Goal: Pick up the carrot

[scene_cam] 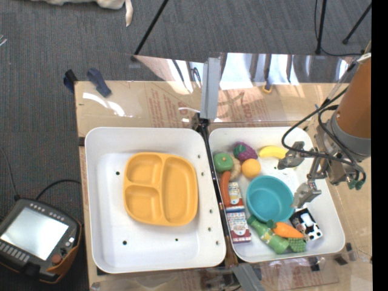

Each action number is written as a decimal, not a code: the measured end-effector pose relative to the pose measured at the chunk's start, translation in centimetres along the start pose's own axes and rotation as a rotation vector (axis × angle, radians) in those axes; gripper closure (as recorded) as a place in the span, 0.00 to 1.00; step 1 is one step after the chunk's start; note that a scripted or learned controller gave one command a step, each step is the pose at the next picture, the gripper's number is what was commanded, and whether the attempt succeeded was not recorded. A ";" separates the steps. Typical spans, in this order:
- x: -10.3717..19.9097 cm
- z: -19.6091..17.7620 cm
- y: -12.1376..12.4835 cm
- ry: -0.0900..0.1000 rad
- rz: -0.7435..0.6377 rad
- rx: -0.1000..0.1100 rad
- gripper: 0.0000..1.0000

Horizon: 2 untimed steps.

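The carrot (pixel 287 229), short and orange with a green leafy end, lies near the front right corner of the right bin (pixel 335 223). It rests between a green toy piece (pixel 271 238) and a black-and-white toy (pixel 306 223). My gripper (pixel 299 176) hangs over the right side of that bin, behind the carrot and beside the teal bowl (pixel 268 199). Its two fingers (pixel 305 194) are spread wide, open, with nothing between them.
The right bin also holds a banana (pixel 272 152), an orange (pixel 251 168), a purple toy (pixel 245 151), a green apple (pixel 223 162), a long orange-red piece (pixel 225 187) and small cartons (pixel 238 223). A yellow divided plate (pixel 161 188) sits in the left bin (pixel 97 162).
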<state>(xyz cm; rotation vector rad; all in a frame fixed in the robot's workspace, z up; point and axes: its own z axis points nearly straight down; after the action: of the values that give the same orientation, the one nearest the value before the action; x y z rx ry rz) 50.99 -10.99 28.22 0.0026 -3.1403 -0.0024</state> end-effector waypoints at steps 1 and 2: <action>-4.5 10.0 4.2 0.008 -0.196 -0.003 0.00; -6.0 19.0 1.8 -0.012 -0.292 0.003 0.00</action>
<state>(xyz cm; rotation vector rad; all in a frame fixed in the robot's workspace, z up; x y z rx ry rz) 56.93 -9.17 9.18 0.4615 -3.1189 0.0021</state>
